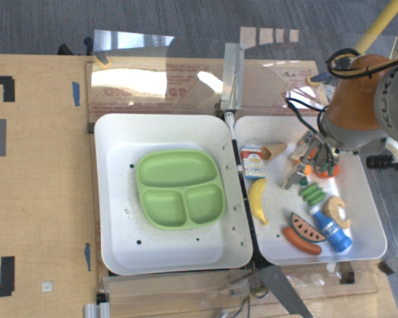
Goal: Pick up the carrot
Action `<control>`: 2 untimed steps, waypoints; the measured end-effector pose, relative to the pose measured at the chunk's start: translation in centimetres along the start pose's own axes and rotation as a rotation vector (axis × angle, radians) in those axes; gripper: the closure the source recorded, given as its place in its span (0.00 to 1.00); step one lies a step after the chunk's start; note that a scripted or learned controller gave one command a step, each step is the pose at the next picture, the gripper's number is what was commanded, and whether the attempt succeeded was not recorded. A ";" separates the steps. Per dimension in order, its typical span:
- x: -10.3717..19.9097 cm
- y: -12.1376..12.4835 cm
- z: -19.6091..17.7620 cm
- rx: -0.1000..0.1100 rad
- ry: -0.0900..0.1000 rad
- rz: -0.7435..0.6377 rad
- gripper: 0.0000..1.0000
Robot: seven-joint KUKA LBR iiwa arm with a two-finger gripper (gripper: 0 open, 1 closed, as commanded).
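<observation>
Step in hand: I judged this the approach onto the carrot, with no lift begun.
Arm: reached in from the right, its orange band above the wrist hanging over the upper right of the right bin (375, 227).
Gripper (304, 169): low over the clutter in that bin, pointing down and leftward.
Pincer state: I could not tell from this slant whether it was wide or narrow, and I saw nothing plainly held in it.
Carrot (325, 169): a small orange-red piece just beside the gripper on its right, in the upper middle of the right bin, partly hidden by the tool.
Neighbours: a green piece (312, 193) just below the carrot, a banana (258, 201) nearer the divider, a watermelon slice (303, 226) and a blue bottle (333, 232) lower down.
Left bin: held the green divided plate (180, 188), well apart from the work.
Next move, my judgement: shift slightly right to centre on the carrot, then descend and close without catching the green piece.
</observation>
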State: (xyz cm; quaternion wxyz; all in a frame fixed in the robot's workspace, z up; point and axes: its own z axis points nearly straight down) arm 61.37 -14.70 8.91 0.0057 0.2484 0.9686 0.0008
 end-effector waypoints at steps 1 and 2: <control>-0.3 0.2 -1.4 -0.003 -0.013 -0.002 1.00; -1.2 3.7 -9.3 0.001 0.000 0.370 1.00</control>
